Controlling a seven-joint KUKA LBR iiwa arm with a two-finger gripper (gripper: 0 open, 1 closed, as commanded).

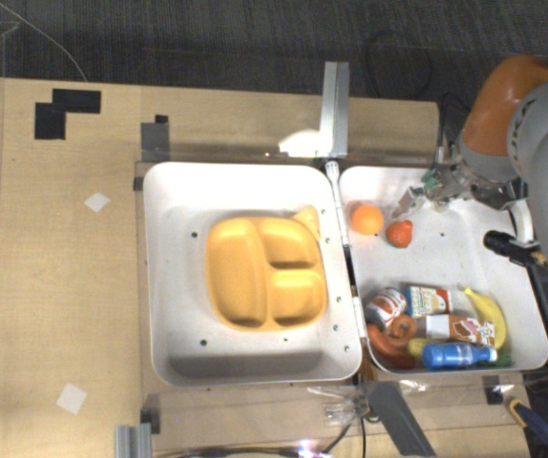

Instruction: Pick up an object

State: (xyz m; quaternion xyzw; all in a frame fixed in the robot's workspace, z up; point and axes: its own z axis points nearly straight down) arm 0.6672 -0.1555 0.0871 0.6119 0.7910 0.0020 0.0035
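Tabletop (54, 284): pale wood, carrying two white bins side by side.

Left bin (174, 284): holds one thing, a yellow tray (263, 272) with three wells, lying roughly centred, slightly toward the right wall.

Right bin (465, 237): the pickable things are all here. Far left, an orange (368, 219) and just beside it to the right a red fruit (400, 234), close but seemingly apart. Near end is a crowded pile: banana (489, 313) on the right, blue bottle (457, 355) along the near wall, small cartons (429, 301) and a can (386, 306) packed touching one another.

Arm (532, 132): comes in from the right, orange band high, wrist over the far right of the right bin.

Tool (425, 195): sits above the far part of the right bin, just right of and beyond the red fruit. Nothing seen in it. Too small and foreshortened to judge whether it is released or clenched; cannot tell.

Step in hand, as I judge it: approach, target not yet reached. Nearest candidates are the red fruit and the orange. Both stand free of the pile, so either beats the clutter at the near end. To do it well: centre over one fruit alone, come straight down, keep the neighbouring fruit outside the grip. Round things roll, so close across the widest part. The orange lies near the left wall; watch clearance there.
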